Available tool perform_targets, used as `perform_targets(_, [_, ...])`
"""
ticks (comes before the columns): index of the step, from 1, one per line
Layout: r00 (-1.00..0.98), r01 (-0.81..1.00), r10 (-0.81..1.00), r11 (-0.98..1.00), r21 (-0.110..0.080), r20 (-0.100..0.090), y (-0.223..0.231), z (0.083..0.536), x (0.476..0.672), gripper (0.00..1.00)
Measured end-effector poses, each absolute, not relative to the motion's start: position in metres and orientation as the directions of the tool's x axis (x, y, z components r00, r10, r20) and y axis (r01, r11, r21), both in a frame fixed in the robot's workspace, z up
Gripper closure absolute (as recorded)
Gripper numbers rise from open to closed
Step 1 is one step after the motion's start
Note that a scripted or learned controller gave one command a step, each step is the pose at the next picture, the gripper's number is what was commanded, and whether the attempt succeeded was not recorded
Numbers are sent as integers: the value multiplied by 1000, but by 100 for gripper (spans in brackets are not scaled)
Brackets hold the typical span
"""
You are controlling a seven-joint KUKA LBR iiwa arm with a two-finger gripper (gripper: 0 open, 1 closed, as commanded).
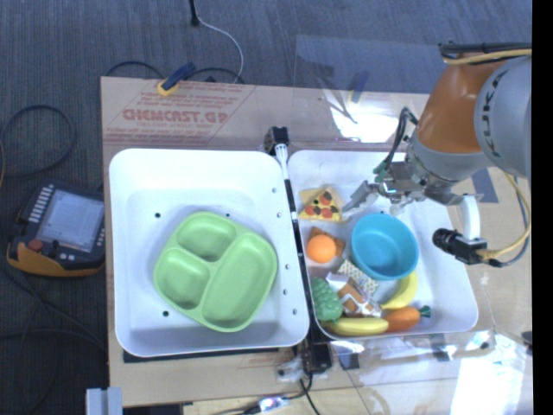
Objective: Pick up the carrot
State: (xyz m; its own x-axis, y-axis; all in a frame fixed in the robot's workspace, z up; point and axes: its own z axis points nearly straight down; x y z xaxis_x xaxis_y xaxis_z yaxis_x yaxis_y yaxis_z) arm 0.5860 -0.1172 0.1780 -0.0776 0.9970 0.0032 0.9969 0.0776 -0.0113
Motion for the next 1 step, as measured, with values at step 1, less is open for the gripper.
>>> perform_targets(1, [130, 991, 991, -130, 20, 0, -101, 95, 567, 0])
